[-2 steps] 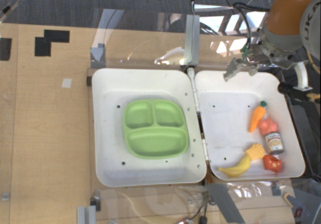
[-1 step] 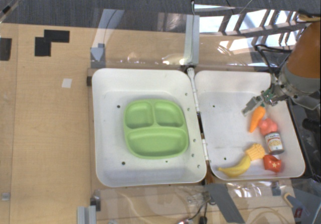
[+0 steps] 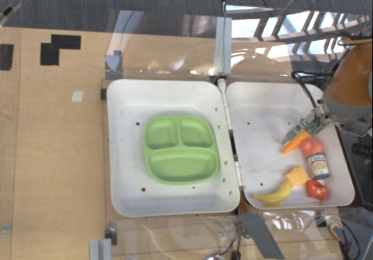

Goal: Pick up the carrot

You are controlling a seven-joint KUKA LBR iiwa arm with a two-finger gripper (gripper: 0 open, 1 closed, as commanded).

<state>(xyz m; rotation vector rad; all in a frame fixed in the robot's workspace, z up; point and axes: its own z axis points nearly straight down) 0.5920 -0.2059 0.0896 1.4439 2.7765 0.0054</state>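
The carrot (image 3: 294, 142), orange with a green top, lies at a slant in the right bin (image 3: 256, 107), close to its right side. My gripper (image 3: 298, 132) reaches in from the right and sits low, right against the carrot's upper edge. One grey part of it runs along the carrot's length. The arm's grey wrist and orange band (image 3: 352, 81) hang over the bin's right rim.
Just below the carrot are a red round fruit (image 3: 312, 147) and a small jar (image 3: 319, 166). Nearer the front lie a yellow corn piece (image 3: 297, 176), a banana (image 3: 274, 195) and a red item (image 3: 316, 190). The left bin (image 3: 125, 113) holds a green divided plate (image 3: 180, 149).
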